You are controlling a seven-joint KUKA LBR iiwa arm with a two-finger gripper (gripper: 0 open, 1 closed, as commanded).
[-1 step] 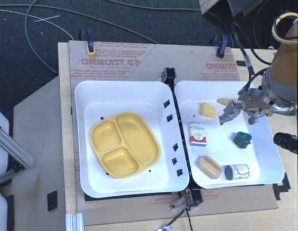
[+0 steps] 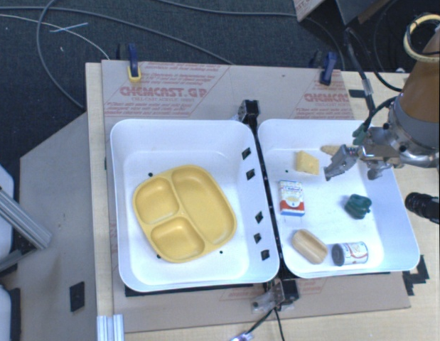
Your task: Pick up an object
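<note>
My gripper (image 2: 340, 165) hangs over the upper middle of the right bin (image 2: 397, 251), at the end of the arm that comes in from the right. A pale yellow block (image 2: 307, 163) lies just left of it, and a small tan piece (image 2: 329, 150) sits at its upper left. Below them lies a red and white carton (image 2: 291, 197). A dark green object (image 2: 359, 205) rests below and right of the gripper. A tan roll-shaped object (image 2: 308, 246) and a small can on its side (image 2: 350, 253) lie near the bin's front edge. I see nothing held.
The left bin (image 2: 124, 155) holds a yellow divided plate (image 2: 184, 212). A black divider with clips (image 2: 259, 190) runs between the two bins. Blue clamps (image 2: 133, 64) (image 2: 328, 68) stand at the bench's back edge.
</note>
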